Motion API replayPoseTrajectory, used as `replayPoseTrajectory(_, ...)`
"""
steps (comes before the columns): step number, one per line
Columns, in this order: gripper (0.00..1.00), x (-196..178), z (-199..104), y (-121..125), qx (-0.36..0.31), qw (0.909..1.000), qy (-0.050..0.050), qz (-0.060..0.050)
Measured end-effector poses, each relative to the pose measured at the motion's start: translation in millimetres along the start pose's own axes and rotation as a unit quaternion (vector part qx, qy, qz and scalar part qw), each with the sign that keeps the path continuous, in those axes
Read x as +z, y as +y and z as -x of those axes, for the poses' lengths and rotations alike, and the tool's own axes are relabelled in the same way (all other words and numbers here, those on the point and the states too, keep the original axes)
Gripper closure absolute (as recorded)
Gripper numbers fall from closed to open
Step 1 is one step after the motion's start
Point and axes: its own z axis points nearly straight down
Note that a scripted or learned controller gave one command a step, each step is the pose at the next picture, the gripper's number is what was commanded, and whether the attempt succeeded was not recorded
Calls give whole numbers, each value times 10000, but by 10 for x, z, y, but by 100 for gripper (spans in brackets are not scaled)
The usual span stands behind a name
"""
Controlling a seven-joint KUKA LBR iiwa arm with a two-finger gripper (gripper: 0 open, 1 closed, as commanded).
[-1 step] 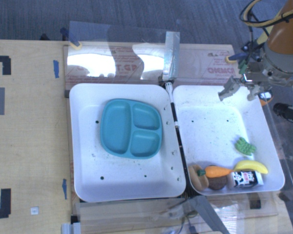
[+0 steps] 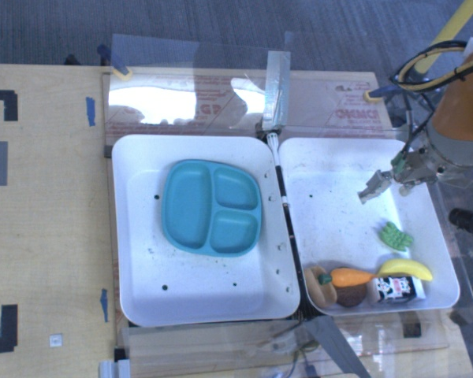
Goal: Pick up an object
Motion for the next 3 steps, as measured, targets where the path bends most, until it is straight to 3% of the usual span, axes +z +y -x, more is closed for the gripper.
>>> replayPoseTrajectory(1, 0, 738, 382, -180, -193, 9998, 17, 72)
replayPoseTrajectory(2, 0, 818, 320, -616, -875, 9961, 2, 82)
replayPoseTrajectory(3, 100, 720, 359, -625, -851, 9963, -34, 85)
